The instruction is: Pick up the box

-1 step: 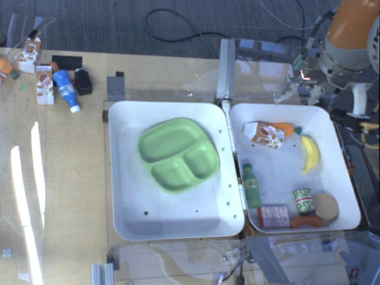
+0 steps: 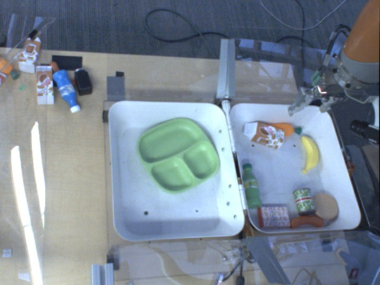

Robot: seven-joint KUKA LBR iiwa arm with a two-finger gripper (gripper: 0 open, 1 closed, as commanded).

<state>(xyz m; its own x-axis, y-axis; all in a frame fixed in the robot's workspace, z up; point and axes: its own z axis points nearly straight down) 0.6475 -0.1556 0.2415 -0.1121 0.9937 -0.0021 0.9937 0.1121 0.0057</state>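
A grey robot arm with an orange band reaches in from the right, its hand [image 2: 307,98] hovering over the far edge of the right bin [image 2: 350,215]; whether the hand is spread or pressed together cannot be told. The box [image 2: 267,135] (white and brown) lies in that bin's far left part, beside a banana [image 2: 309,152]. The left bin [image 2: 122,212] holds a green divided plate [image 2: 178,154].

Light wood bench [image 2: 59,177] w/ glare streaks, dark grey floor [image 2: 148,5] behind, prob. carpet, black cables [image 2: 178,25].
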